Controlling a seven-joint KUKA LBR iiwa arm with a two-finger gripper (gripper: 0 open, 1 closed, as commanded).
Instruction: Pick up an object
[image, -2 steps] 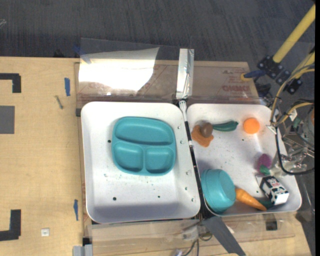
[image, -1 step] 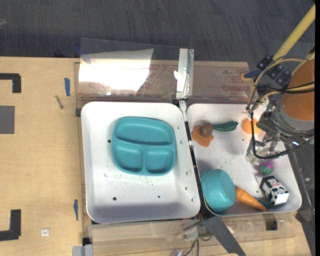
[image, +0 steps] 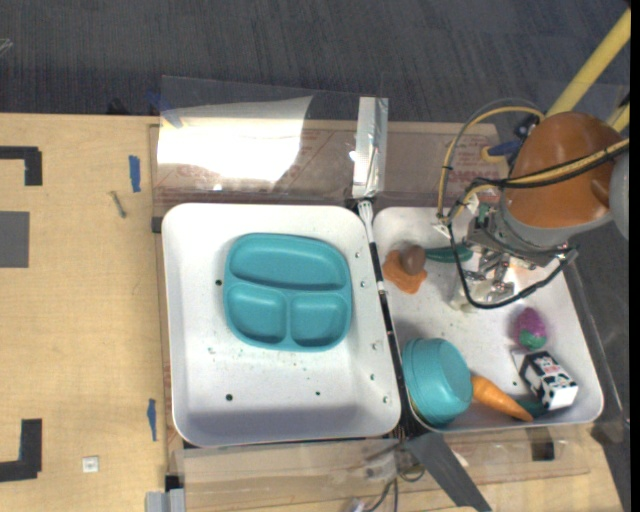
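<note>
**Arm poised over the right bin**

The gripper (image: 487, 275) hung low in the upper part of the right bin (image: 585, 330), under the arm's orange band (image: 556, 170); whether it was clenched or released could not be told. Loose objects lay around it — a brown-and-orange toy (image: 406, 267) near the bin's upper left wall, a teal bowl (image: 436, 379) tipped at the lower left, an orange carrot (image: 497, 397) beside the bowl, a purple-and-green toy (image: 530, 325) and a black-and-white block (image: 549, 380). The left bin (image: 200, 380) held a teal divided plate (image: 288, 290).
</note>
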